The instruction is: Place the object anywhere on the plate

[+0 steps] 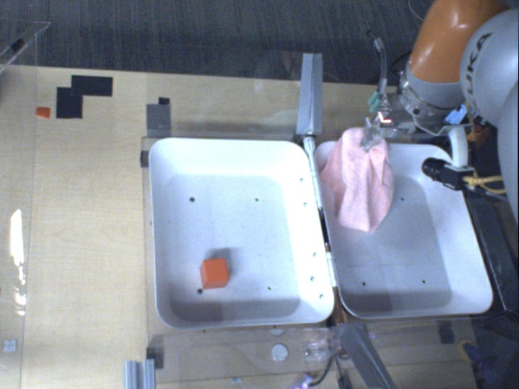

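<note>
A pink cloth point(358, 181) hangs in folds from my gripper point(372, 135), which is shut on its top edge. The cloth dangles over the left part of the right white bin point(422, 282), close to the divide between the two bins. In the left white bin point(243, 177), a small orange block point(215, 273) lies near the front left corner, far from the gripper. The grey arm with its orange band point(450, 19) comes in from the upper right.
A metal post point(307, 96) stands behind the gap between the bins. Black L-shaped marks point(81, 94) and a small orange square point(43, 113) sit on the wooden bench at the far left. A small black block point(164, 102) lies behind the left bin.
</note>
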`<state>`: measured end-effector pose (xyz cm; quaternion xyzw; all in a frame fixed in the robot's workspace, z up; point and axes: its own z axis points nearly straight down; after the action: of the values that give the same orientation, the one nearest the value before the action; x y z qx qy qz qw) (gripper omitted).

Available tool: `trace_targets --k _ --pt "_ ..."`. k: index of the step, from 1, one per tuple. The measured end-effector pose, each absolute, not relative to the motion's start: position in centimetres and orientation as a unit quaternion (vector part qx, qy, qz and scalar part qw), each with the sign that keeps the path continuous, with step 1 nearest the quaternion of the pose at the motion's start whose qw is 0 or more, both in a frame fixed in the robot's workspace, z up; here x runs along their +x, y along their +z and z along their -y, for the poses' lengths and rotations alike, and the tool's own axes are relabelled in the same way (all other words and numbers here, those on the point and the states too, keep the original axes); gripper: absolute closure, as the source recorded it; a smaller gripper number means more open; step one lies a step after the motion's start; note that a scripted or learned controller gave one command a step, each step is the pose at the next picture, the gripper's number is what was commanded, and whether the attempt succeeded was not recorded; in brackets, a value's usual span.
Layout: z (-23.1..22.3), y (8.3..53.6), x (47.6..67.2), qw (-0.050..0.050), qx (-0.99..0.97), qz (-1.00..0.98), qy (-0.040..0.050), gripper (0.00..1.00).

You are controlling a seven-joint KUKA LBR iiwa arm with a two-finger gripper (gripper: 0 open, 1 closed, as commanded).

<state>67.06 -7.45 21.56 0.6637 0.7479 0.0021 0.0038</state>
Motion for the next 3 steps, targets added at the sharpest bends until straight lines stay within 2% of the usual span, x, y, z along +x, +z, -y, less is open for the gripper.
trace_targets --k 1,2,3 --pt "7.3 22.5 67.2 0.004 0.661 -0.75 0.0018 1.0" --pt "2.4 22.3 65.6 0.003 0.498 -0.867 0.0019 1.0" --pt "-1.8 23.5 63.1 0.005 0.315 -0.949 0.0023 1.0"
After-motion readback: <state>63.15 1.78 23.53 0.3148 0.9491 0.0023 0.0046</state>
